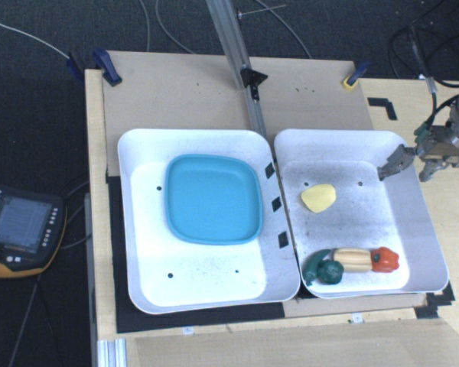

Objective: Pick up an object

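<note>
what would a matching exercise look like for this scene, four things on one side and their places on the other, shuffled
Things:
1. blue plate
2. yellow piece
3. green toy
4. gripper

Places:
A. near corner of the right bin, beside a tan and a red piece
B. over the right bin's far right part
C. lying in the left bin
D. middle of the right bin, alone

Pairs: 1-C, 2-D, 3-A, 4-B

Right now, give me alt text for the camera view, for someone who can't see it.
A robot gripper, fingers open, hovers over the right bin's upper right corner, holding nothing. That bin holds a yellow piece, green piece, tan piece and red piece; the left bin holds a blue plate.
</note>
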`<state>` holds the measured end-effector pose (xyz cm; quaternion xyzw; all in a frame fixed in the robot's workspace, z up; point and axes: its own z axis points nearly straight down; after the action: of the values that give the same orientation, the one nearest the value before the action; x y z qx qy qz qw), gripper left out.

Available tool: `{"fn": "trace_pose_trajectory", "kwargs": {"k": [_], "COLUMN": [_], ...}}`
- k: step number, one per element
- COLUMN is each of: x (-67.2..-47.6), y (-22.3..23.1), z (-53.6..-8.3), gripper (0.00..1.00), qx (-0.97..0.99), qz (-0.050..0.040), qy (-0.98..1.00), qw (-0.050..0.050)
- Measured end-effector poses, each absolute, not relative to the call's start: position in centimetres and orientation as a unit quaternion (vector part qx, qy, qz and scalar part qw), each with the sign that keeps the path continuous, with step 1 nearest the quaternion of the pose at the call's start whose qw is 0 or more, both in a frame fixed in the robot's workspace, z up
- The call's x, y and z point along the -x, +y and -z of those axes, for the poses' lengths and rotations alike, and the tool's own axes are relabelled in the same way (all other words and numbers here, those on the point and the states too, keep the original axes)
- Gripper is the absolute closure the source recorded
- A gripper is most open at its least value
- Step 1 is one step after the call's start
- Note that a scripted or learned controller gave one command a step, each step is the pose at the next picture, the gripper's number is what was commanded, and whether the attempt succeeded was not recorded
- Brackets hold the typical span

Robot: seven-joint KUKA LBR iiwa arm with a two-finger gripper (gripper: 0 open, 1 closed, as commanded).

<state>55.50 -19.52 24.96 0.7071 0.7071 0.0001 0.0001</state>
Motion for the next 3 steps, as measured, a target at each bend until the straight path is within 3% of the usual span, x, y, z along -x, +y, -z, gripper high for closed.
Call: {"fn": "trace_pose_trajectory", "kwargs": {"k": [3], "x": [-55.5], "y": [-21.0], "z": [-9.4], "gripper": [0.00], "qx": [-0.707], "qz": [0.0008], "qy": [0.707], "qw": [-0.002]}}
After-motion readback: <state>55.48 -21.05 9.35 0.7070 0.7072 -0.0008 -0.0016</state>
